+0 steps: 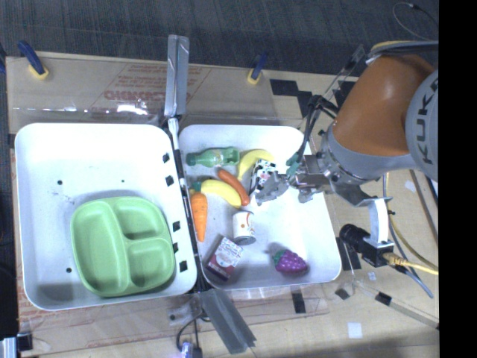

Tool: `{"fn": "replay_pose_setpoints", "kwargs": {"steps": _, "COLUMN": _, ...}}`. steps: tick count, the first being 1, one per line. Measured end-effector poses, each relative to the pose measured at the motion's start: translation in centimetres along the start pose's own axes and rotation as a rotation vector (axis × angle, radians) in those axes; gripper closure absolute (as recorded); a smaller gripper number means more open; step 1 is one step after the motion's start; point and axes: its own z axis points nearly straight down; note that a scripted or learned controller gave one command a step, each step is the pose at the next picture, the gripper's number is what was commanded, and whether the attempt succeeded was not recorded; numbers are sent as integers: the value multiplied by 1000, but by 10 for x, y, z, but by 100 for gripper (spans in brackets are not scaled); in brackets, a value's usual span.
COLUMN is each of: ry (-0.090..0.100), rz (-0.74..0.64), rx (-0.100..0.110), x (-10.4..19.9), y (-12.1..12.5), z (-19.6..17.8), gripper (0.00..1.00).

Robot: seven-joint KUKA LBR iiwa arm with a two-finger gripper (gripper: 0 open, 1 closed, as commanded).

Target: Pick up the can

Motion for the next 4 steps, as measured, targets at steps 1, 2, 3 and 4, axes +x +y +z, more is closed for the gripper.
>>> {"fn": "replay_pose_setpoints", "kwargs": {"steps": 1, "ry": 0, "rz": -186, "rx": 1, "x": 19, "y": -10, "z": 137, "gripper": 0}}
{"fn": "replay_pose_setpoints", "kwargs": {"steps": 2, "ry": 1, "rz": -117, "rx": 1, "x": -1, "y": 17, "z": 193, "gripper": 0}}
{"fn": "replay_pose_setpoints", "kwargs": {"steps": 3, "ry": 0, "rz": -121, "rx": 3, "x": -1, "y": 17, "z": 184, "gripper": 100}}
{"fn": "replay_pose_setpoints", "kwargs": {"steps": 4, "ry": 0, "rz": -29, "rx": -1, "x": 93, "y": 27, "z": 92, "gripper": 100}}
